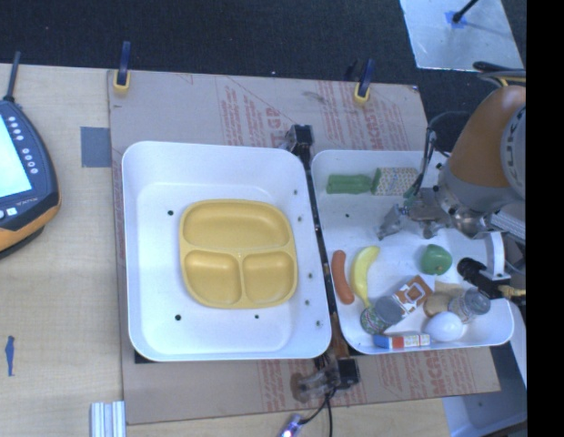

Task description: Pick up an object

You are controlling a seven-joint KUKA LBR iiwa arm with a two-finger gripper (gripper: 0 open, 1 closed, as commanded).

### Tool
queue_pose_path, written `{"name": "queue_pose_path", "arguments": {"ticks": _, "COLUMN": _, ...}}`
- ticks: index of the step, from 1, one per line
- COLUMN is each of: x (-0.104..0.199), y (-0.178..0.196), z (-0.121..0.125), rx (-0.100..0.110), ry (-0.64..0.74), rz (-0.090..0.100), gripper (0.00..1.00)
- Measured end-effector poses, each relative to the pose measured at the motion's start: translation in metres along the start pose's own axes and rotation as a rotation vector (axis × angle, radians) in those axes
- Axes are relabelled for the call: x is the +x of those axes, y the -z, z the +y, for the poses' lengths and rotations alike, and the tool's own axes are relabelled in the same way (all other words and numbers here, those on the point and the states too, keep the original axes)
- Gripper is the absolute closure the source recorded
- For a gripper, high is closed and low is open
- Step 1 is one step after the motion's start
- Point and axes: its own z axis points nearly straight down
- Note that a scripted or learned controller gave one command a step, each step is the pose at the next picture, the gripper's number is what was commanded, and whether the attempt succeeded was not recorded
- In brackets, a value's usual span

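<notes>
The right bin [355, 215] holds several small things. Along its far wall lies a green sponge [348, 184]. A green ball [436, 259] sits at the right, with a yellow banana [364, 271] and a red sausage [341, 276] at the left. A grey can [382, 315], a small red and white box [412, 294], a white egg [446, 326] and a tube [402, 340] crowd the near side. My gripper [400, 221] hangs over the bare middle of this bin, open, with nothing between its fingers. It is above the banana and left of the green ball.
The left bin [150, 244] holds a yellow divided plate [238, 251]. A teach pendant [18, 176] lies on the bench at the far left. Two clamps [124, 78] [362, 89] pin the board's far edge.
</notes>
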Motion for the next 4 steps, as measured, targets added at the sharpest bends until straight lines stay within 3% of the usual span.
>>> {"name": "queue_pose_path", "arguments": {"ticks": 1, "x": -0.046, "y": 0.048, "z": -0.043, "rx": -0.001, "ry": -0.005, "rz": 0.002, "gripper": 0.0}}
{"name": "queue_pose_path", "arguments": {"ticks": 2, "x": -0.044, "y": -0.001, "z": -0.055, "rx": 0.001, "ry": -0.001, "rz": 0.001, "gripper": 0.0}}
{"name": "queue_pose_path", "arguments": {"ticks": 3, "x": -0.046, "y": 0.01, "z": -0.054, "rx": 0.001, "ry": 0.002, "rz": 0.0, "gripper": 1.0}}
{"name": "queue_pose_path", "arguments": {"ticks": 4, "x": 0.014, "y": 0.001, "z": -0.017, "rx": -0.003, "ry": 0.0, "rz": 0.0, "gripper": 1.0}}
